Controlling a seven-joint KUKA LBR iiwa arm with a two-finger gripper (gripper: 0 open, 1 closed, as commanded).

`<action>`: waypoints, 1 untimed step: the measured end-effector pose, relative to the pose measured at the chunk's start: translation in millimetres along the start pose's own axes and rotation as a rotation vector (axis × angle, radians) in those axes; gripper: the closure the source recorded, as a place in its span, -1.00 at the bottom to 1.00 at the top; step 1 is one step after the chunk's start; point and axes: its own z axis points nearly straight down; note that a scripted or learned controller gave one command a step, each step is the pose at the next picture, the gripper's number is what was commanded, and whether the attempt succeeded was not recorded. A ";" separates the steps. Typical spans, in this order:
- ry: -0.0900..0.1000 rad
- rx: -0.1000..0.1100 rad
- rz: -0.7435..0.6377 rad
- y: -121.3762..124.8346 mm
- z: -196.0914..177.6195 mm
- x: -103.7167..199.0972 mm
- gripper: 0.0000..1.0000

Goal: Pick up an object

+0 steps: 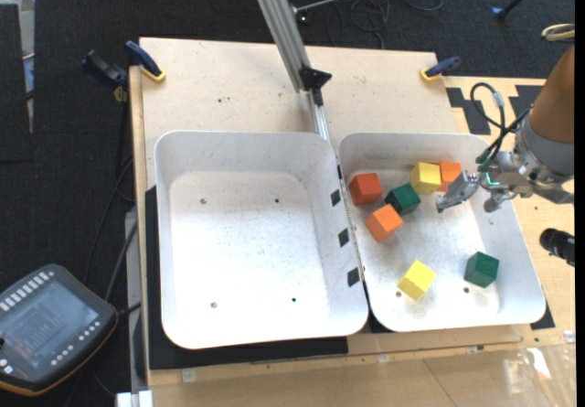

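Blocks, seven small coloured cubes, lie scattered in the right bin [521,240], any one a candidate for the pick. They look stiff, light and flat-faced, probably wood or plastic, so a grip across two opposite side faces should hold without crushing; smooth sides may slip if the squeeze lands on an edge or corner. Nearest the gripper [468,192] sit a yellow block [426,176] and an orange block [450,173], touching each other near the bin's far wall. A dark green block [403,198] lies just beside them, with a red-orange block [366,187] and another orange block [385,221] close by in a loose cluster. A second yellow block [417,279] and a second green block [482,269] rest apart toward the near rim, each with free space around it, the easier targets by that measure. Gripper fingers stand spread apart and hold nothing, hovering over the bin's right side. Beside it, the left bin [174,213] holds no blocks.
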 end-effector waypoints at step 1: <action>-0.001 -0.005 0.000 1.0 -2.4 0.0 -1.00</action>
